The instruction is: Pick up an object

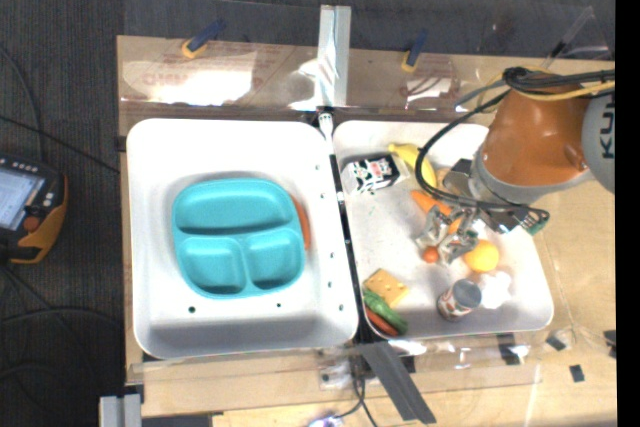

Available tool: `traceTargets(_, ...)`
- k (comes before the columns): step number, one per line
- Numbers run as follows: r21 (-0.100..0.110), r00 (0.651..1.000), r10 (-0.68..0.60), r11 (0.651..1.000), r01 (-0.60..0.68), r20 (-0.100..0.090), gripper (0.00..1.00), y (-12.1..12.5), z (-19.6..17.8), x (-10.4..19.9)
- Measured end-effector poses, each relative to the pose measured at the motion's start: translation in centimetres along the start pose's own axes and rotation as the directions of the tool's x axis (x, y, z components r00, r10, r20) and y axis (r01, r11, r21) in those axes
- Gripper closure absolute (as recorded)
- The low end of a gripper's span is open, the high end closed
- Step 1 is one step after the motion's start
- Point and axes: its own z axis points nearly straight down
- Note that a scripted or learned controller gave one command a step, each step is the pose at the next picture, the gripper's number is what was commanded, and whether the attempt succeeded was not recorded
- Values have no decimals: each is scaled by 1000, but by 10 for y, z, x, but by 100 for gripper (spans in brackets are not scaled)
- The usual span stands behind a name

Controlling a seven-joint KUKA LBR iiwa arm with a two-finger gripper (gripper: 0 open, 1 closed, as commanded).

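Two shallow white bins side by side on wooden bench.

Left white bin (150,315): one turquoise plastic tray with three compartments (238,235), lying flat, middle of bin. Thin orange piece (304,225) along tray's right edge, touching it; kind not clear.

Right white bin (530,310), positions relative to turquoise tray: black-and-white patterned toy (372,174) just right of tray, up near divider. Yellow banana-shaped piece (408,155) beyond it, further right. Yellow wedge with holes, cheese-like (387,287), below and right of tray, touching green-and-orange vegetable-shaped item (383,316) at bin's lower edge. Far right: yellow-orange round fruit shape (482,257), small dark can with pale rim (460,298), white lump (496,289) beside can. Small orange carrot-like pieces (425,200) near gripper.

Grey arm with orange band (535,140) over right bin's upper right. Gripper (443,233) down among orange pieces, just left of round fruit; finger spread cannot be told, nothing clearly held.
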Motion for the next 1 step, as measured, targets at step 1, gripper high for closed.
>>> traceTargets(1, 2, 1000, 0, 1000, 0, 2, 0, 0, 0, 0)
